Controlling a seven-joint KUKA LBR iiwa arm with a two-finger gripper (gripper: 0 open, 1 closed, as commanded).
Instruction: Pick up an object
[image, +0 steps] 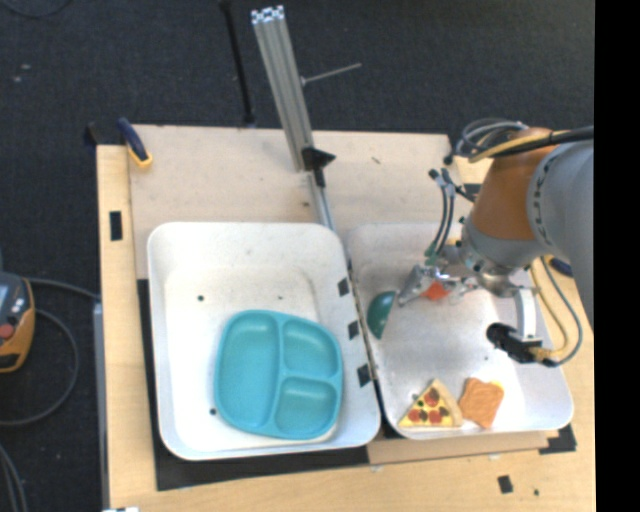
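- The gripper (428, 290) hangs low over the upper part of the right bin (450, 345), reached in from the right under the grey arm (560, 205) with its orange band (505, 195).
- A small orange-red thing (434, 292) shows right at the fingers, but whether it is an object being held or part of the tool is too blurred to tell; I also cannot tell whether the fingers are apart or together.
- Thin cables (445, 215) loop down from the wrist to the tool.
- A dark green rounded object (380, 312) lies just left of the gripper, against the left wall of the right bin, close to it but apart from it.
- A black fitting (515, 343) on the arm's side sticks out below the wrist, over the right half of that bin.
- Near the front edge of the right bin lie a toy pizza slice (432, 406) and, just to its right, an orange piece like toast (482, 401); both are well apart from the gripper.
- The left bin (200, 250) holds a blue divided plate (278, 373) in its lower part, with three compartments.
- A metal post (285, 90) rises at a slant from the bench (200, 170) behind the bins.
- A yellow-and-blue clamp (134, 141) sits at the bench's far left corner.
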